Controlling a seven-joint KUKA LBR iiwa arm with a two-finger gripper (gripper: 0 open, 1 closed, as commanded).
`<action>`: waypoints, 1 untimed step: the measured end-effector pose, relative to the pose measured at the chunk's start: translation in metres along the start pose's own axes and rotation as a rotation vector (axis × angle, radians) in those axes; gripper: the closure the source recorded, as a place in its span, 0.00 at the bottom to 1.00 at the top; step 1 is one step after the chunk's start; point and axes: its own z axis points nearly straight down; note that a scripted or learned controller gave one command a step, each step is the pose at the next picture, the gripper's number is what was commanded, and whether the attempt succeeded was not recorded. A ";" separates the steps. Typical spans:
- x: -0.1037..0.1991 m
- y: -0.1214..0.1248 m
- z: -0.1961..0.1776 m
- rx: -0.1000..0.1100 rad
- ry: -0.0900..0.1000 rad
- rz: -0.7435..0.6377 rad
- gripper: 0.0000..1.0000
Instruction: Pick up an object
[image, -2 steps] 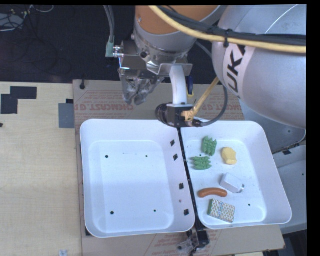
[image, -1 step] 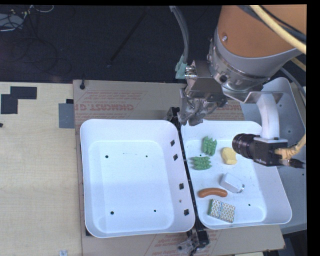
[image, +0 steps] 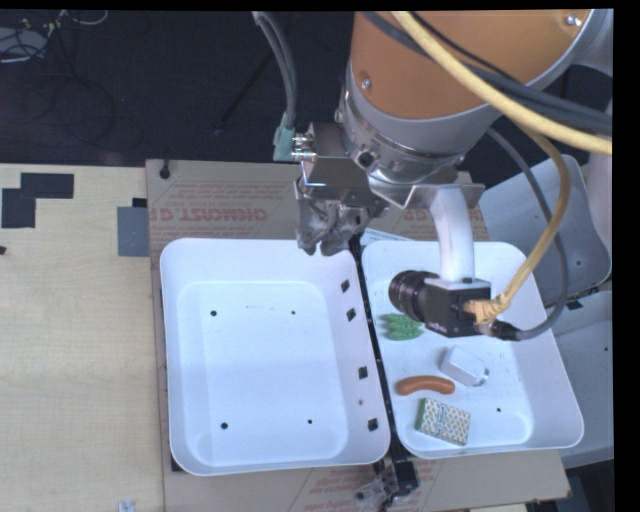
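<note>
Jaws (image: 327, 238) above bins' far rims, aperture impossible to tell; sausage (image: 425, 385), green leaf (image: 401, 326) in right bin (image: 540, 425).

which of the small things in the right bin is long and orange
The sausage-shaped piece, lying between the white block and the checked green packet; neither of those is orange.

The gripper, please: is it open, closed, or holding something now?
Gripper: cannot be told; it hangs over the far edge where the two bins meet, and nothing shows in it.
</note>
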 end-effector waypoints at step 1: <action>0.029 0.062 0.001 -0.001 -0.002 0.004 1.00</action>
